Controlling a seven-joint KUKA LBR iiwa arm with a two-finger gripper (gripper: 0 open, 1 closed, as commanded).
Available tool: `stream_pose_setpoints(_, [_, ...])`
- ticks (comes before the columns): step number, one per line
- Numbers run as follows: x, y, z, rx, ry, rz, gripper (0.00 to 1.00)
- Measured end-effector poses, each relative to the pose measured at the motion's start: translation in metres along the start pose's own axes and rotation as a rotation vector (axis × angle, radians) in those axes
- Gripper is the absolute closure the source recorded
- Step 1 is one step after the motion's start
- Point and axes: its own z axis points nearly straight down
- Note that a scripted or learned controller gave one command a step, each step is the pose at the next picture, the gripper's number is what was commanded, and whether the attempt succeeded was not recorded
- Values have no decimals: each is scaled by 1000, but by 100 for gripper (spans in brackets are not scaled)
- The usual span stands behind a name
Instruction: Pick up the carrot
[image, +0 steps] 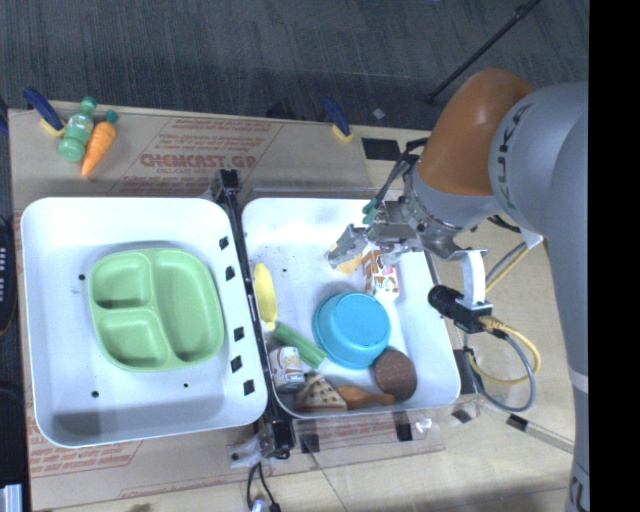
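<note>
We see the carrot (98, 147) lying on the worktop (200, 150) beyond the left bin (40, 300), just beside a green toy (75, 133). The claw (352, 246) hangs over the right bin (300, 225), well apart from it; we cannot tell its state.

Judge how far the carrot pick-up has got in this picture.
Done: nothing. The carrot lies on the cardboard beyond the left bin. In hand: the gripper is over the right bin, behind the blue bowl, far from the carrot. Left: reach, grasp, lift.
</note>
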Motion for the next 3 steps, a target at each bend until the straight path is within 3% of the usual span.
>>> stream_pose_setpoints(1, [79, -2, 38, 6, 1, 255, 0])
stream_pose_setpoints(2, [142, -28, 39, 7, -1, 331, 0])
stream_pose_setpoints(3, [93, -60, 27, 5, 0, 169, 0])
